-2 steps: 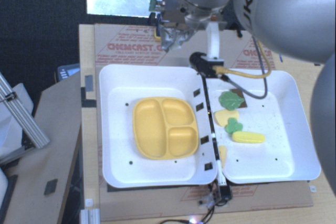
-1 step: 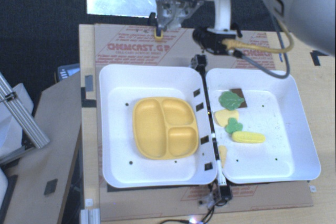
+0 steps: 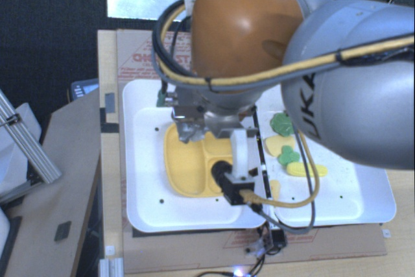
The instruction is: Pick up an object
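A yellow divided plate (image 3: 185,168) lies in the left white bin (image 3: 141,165). My gripper (image 3: 220,149) hangs low over the plate's right half, mostly hidden under the orange band and grey wrist. A white part and a black part of the tool reach down to the plate's right edge. I cannot tell whether it touches the plate. In the right bin (image 3: 363,201) lie a green piece (image 3: 283,122), a green and yellow piece (image 3: 287,154) and a yellow piece (image 3: 306,170), all to the right of the gripper.
The arm's big grey link covers the upper right of the view and most of the right bin's back. A yellow cable (image 3: 305,188) loops down over the divider between the bins. Cardboard (image 3: 130,48) lies under both bins, and a metal rail (image 3: 26,139) stands at the left.
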`<move>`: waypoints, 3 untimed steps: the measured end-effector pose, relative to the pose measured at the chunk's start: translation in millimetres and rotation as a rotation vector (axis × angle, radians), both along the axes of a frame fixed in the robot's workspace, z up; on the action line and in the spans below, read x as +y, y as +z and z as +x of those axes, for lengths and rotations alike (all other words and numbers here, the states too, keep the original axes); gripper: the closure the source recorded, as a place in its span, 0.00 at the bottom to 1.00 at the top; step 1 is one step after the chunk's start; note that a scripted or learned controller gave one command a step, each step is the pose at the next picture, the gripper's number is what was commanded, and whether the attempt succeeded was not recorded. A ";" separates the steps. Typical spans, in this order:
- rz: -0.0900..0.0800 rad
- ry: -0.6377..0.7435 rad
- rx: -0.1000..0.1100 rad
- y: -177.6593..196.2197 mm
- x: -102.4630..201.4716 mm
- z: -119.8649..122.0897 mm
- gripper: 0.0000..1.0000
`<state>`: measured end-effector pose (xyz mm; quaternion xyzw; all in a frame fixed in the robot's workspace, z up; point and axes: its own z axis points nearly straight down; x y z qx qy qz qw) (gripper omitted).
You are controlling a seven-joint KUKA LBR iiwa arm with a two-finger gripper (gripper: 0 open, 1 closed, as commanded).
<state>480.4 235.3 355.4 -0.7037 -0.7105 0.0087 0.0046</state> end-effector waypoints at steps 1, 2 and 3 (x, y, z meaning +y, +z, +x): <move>0.007 -0.013 -0.025 47.3 -63.8 7.2 1.00; 0.005 -0.015 -0.027 90.3 -127.3 54.4 1.00; 0.003 -0.016 -0.025 101.1 -200.1 109.3 1.00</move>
